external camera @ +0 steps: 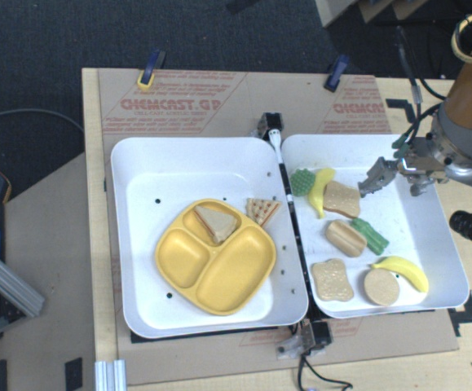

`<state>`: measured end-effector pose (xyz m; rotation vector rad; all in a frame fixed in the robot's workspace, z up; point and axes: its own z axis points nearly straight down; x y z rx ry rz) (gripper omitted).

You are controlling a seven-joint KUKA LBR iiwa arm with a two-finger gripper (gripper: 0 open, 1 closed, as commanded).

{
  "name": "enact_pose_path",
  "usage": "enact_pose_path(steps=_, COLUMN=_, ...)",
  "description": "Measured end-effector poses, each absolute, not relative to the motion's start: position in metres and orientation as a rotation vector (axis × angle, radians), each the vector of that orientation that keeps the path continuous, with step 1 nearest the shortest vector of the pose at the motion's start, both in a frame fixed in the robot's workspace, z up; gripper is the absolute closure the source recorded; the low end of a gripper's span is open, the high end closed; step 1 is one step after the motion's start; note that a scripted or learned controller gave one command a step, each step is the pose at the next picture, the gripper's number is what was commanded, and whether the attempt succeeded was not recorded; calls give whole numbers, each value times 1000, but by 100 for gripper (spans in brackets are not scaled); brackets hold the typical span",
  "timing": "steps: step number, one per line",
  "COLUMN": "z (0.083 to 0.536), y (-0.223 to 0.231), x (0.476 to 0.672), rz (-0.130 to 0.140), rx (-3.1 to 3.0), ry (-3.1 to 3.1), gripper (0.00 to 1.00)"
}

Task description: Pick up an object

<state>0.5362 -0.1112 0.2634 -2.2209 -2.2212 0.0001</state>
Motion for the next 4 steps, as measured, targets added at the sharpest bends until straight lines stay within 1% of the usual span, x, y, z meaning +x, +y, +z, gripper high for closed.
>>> enact_pose_path(steps=1, z=274, y=-111, x=537, rz=-2, rx=-2222, ry=-2224, gripper=100)
enact_pose_path(steps=2, z=126, y=-99, x=505, rz=15, rx=-2212, ry=-2210, gripper=100)
enact_pose_path(steps=3, z=86, y=-95, x=481, rz=-8, rx=-2228, ry=-2224, gripper=100)
enact_pose_path(steps=4, z=88, y=-95, x=482, rz=-6, rx=-2231, ry=-2225, gripper=100)
